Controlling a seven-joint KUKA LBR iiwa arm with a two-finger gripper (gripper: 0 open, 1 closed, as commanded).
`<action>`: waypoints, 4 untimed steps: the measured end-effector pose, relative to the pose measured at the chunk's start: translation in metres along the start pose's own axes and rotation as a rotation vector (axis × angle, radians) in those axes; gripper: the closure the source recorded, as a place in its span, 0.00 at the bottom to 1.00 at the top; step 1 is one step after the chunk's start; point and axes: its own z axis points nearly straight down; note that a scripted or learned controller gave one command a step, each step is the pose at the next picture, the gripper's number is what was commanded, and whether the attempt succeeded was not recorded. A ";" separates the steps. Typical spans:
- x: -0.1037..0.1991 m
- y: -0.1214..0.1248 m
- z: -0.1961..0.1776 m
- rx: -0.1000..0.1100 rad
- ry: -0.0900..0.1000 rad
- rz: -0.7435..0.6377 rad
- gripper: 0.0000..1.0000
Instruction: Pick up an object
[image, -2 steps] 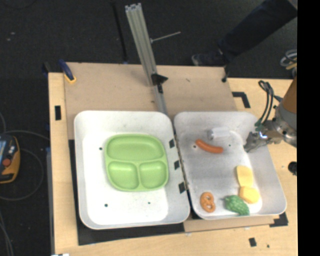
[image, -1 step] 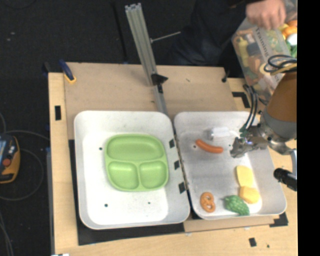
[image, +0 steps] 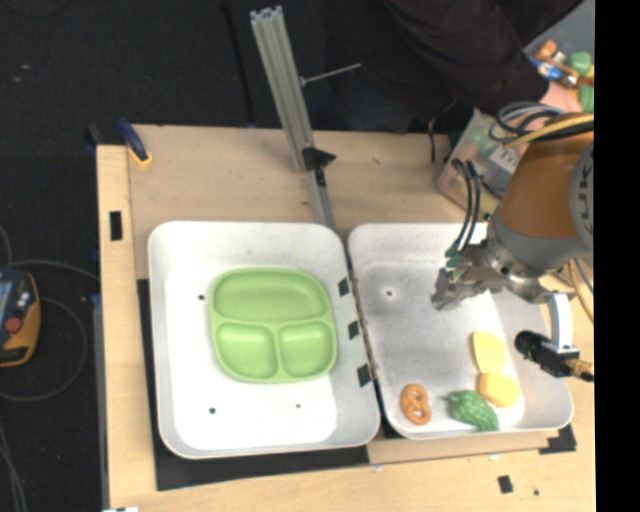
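In the right bin (image: 400, 255) lie a yellow block (image: 488, 350), a second yellow-orange piece (image: 499, 388) just below it, a green broccoli-like toy (image: 472, 410) and an orange pretzel (image: 415, 403) near the front wall. My gripper (image: 447, 291) hangs over the bin's middle, up and to the left of the yellow block, apart from all of these. Nothing shows between its fingers. The arm's orange band and grey wrist cover the bin's far right corner.
The left bin (image: 175, 300) holds a green three-compartment plate (image: 271, 323). A grey metal post (image: 290, 100) rises from the bench behind the bins. Cables and clutter sit at the back right.
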 end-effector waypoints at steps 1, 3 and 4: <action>0.054 -0.008 -0.017 0.000 0.000 0.000 1.00; 0.149 -0.028 -0.024 0.000 0.000 0.000 1.00; 0.198 -0.037 -0.016 0.002 -0.001 0.001 1.00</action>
